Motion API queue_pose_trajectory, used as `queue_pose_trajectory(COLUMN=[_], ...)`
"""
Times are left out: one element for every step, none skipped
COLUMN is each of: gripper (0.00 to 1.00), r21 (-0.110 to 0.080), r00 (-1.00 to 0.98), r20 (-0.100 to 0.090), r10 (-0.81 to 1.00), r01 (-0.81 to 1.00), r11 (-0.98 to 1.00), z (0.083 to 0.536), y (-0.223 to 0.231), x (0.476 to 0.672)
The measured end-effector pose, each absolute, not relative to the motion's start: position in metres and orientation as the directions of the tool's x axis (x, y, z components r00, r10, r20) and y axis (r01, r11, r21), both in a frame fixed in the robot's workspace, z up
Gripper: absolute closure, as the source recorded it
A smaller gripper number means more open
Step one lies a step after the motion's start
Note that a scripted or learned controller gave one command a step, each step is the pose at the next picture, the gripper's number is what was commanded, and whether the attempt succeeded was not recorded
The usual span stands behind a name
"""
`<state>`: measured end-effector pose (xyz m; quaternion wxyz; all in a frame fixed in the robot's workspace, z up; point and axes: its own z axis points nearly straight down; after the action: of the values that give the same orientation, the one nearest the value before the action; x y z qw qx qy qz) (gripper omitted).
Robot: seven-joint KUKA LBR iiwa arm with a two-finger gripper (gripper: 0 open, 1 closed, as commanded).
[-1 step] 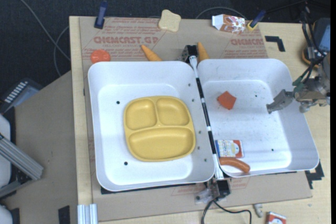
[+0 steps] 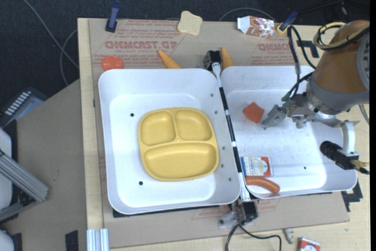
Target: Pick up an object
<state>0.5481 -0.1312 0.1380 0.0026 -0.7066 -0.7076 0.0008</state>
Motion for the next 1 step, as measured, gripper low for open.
queue_pose_trajectory(gripper=[0.0], r21=[0.0], r00=[-0.001], r20=[0.0], r10=[1.0], r01=[1.0], r11=[0.001], z=[0.0943], y=[-0.0965], x=[0.5839])
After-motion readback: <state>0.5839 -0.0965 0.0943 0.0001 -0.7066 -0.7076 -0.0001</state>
